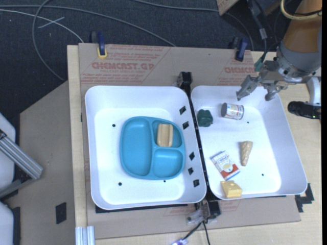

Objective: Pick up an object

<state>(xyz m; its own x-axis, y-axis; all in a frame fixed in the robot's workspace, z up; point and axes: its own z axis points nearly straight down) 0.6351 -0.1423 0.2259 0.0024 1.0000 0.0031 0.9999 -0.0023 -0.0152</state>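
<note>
Left bin (97, 137): blue divided tray (138, 152) at centre, tan block (164, 135) in its upper right compartment.
Right bin (286, 152): small can (233, 111) on its side near far edge; green lump (205, 117) by left wall.
Gripper (257, 89): fingers spread, empty, above far edge.

The arm (305, 29) enters at about two o'clock in the camera view. Its upper part is a rounded orange band, and below that sits a smooth grey wrist section. Under the wrist is a pale metal mounting block with small dark fittings. The gripper (258, 90) is grey, with two thin metal fingers (245, 89). A small green-blue spot shows beside the mounting block.
</note>
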